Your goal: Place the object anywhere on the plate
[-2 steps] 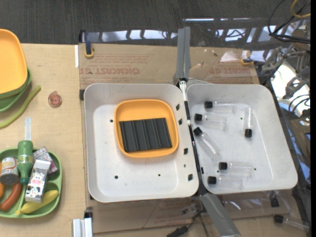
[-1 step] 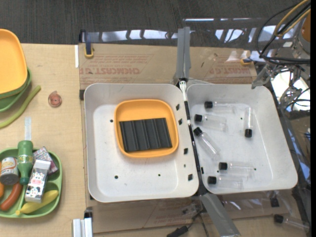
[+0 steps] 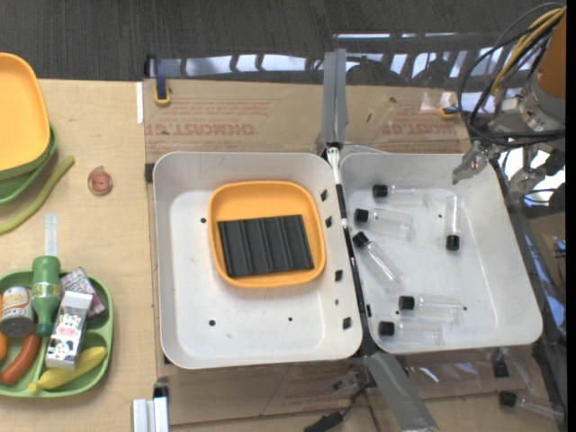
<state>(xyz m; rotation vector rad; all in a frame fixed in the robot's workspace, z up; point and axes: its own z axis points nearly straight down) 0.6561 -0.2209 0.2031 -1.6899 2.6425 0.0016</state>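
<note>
Green tray of toy food is sitting nearest, at the lower left, on a wooden table that is also bearing a stack of dishes at the upper left. Cardboard is lying under the two bins, and dark floor is showing beyond the bench.

The arm is reaching in at the upper right, trailing cables. It is holding the gripper above the far right corner of the right bin. Whether the claw is apart or together cannot be told, and nothing is showing in it.

The left bin is holding an orange plate, and a black ridged block is lying flat on that plate. Clear, black-capped tubes are lying scattered in the right bin.
</note>
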